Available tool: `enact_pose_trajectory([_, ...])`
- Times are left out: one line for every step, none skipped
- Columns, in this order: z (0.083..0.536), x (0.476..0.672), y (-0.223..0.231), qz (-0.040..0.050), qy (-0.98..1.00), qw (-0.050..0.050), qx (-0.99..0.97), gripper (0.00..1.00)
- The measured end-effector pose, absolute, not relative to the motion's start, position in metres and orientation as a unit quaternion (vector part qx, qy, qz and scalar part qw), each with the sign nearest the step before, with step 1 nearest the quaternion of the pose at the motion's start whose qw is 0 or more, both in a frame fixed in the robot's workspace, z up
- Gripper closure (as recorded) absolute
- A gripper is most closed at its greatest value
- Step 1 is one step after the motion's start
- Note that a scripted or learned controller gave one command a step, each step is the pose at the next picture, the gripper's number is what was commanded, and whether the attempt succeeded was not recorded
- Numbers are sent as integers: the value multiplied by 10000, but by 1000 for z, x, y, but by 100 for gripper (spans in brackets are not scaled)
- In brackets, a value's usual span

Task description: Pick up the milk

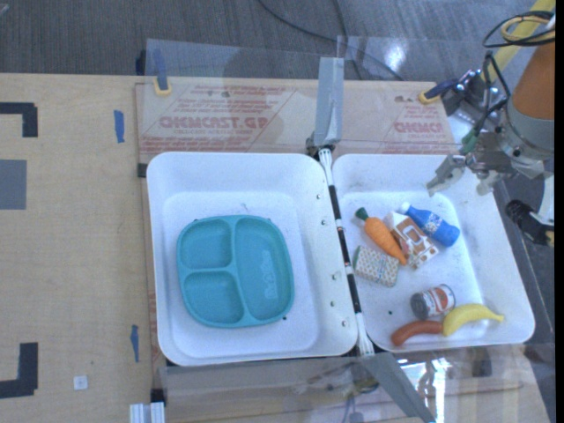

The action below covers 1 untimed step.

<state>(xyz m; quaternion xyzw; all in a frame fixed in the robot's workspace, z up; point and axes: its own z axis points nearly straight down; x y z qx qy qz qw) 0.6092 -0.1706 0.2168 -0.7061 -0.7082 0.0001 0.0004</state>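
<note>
**Milk lies down-left of my tool, long axis slanting across the right bin**

Item: milk carton (414, 240), small, white with orange-brown print. Location: right bin (511, 315), upper middle of its floor, lying on its side. Long axis: runs from upper left to lower right, by my reading of the view; the print is too small to tell top from bottom.

Neighbours: carrot (381, 233) touching its left flank, roughly parallel; blue-and-white bottle (434, 224) touching its upper right side. Tan sponge-like block (377, 266) just beside it, lower left. Small can (432, 302), banana (471, 317) and sausage (416, 330) sit well apart near the front edge.

My tool (464, 174): hovering over the bin's upper right corner, fingers spread apart, nothing between them.

Bearing: the milk lies down and to the left of my tool, toward the bin's centre, with the bottle between us along that line.

Judgement: the approach has not reached the carton. The coming move calls for travel left and forward, then a wrist turn so my fingers close across the carton's short side. Risk: the carrot and the bottle crowd both flanks, so a finger may land on one of them instead.

Also present: left bin (167, 183) carrying a teal divided plate (234, 271), on the tabletop (70, 236).
</note>
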Motion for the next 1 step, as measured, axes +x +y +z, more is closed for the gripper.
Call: enact_pose_trajectory([94,552,-145,-4,-7490,-5,-6625,0])
